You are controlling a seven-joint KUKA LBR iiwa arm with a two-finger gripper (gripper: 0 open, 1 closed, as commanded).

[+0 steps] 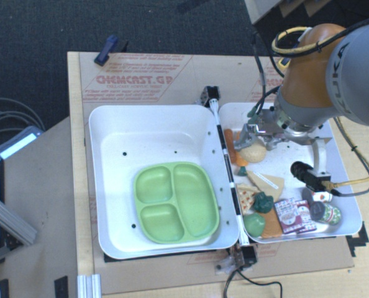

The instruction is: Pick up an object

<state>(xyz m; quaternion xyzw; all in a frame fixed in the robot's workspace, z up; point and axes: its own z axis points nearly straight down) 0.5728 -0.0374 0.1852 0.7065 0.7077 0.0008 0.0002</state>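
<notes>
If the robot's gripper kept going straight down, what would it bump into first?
Probably the pale round food piece in the right bin. The gripper hangs just above it, pointing down, though the height between them is hard to judge.

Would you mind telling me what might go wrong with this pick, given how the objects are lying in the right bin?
1. The gripper hangs over a pale round item that sits against an orange piece; it may nudge or lift both.
2. That spot is close to the divider between the bins, so a finger might hit the wall.
3. The remaining toys are crowded together, so a slip may scatter them.
</notes>
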